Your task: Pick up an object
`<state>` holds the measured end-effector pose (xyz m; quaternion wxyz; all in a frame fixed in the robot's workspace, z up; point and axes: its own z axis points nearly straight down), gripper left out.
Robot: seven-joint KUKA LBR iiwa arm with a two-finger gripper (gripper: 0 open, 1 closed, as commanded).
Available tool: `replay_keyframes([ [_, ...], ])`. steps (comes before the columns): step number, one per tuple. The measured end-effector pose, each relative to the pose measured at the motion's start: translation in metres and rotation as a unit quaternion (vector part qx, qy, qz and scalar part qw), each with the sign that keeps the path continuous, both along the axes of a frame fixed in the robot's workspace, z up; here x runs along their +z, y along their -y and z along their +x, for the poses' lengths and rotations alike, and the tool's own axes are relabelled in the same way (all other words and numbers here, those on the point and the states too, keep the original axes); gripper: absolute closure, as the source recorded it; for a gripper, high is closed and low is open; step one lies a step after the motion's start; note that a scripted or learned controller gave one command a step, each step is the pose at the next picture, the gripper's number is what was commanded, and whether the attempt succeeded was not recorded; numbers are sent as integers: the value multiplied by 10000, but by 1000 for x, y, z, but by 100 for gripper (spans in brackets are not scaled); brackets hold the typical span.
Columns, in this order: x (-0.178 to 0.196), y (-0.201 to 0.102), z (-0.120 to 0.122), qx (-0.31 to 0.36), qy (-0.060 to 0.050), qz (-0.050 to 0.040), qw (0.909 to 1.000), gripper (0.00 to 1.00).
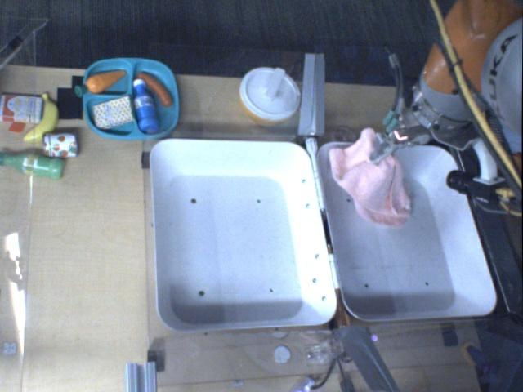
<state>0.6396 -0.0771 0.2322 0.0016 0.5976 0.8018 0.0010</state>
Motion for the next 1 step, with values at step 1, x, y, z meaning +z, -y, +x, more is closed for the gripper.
replay_keyframes([
  [1,-48,-19,30,65,-6,-2,10000,100],
])
